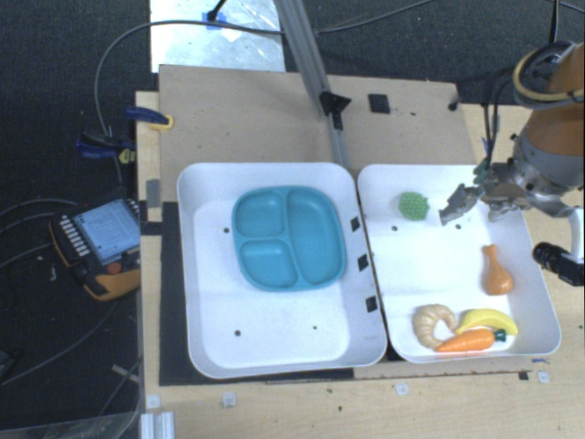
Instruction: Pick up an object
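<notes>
So the arm (548,126) is in from the right and the gripper (460,205) is hanging over the top part of the right bin (393,332), tipped toward the left. Can't honestly tell if the pincer is wide or narrow, it's just a grey blur at that angle. Nothing visibly between it, so I'd call this the approach step, no pick made yet.

Closest thing to it is the green ball (413,206), just beside the tip on its left, sitting alone near the bin's upper left. The other 4 bits: an orange drumstick (496,271) near the right wall, then a croissant (433,321), banana (487,319) and carrot (467,340) all bunched up touching in the lower right corner. Left bin (206,337) has a blue plate (290,237) with 3 compartments.

My guess is the ball is the target. Next move would be a short shift left, then drop straight down over it. It's round, so an off-centre squeeze could pop it away.
</notes>
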`<state>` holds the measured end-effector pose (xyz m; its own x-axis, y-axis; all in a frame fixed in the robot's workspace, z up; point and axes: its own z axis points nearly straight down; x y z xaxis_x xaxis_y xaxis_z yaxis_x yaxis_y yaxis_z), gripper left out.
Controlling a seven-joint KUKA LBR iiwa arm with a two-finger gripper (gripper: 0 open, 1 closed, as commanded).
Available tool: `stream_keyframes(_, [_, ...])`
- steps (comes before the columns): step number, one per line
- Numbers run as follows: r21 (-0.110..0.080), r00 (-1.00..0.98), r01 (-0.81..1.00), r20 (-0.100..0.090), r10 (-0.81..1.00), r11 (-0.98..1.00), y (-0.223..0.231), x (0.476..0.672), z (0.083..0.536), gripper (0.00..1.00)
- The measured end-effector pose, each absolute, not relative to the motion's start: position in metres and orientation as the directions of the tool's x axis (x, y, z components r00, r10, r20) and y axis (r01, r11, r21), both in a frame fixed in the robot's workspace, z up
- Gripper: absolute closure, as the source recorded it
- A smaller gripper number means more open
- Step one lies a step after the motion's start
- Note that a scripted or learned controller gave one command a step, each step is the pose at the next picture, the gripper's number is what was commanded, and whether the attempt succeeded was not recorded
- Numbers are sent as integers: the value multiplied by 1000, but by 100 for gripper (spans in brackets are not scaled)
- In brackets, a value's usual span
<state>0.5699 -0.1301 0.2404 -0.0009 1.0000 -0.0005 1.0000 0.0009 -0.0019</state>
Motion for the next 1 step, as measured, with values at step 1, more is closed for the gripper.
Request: stream_keyframes(1, [-2, -1, 1000, 0, 1000, 1, -135, 566, 197, 0])
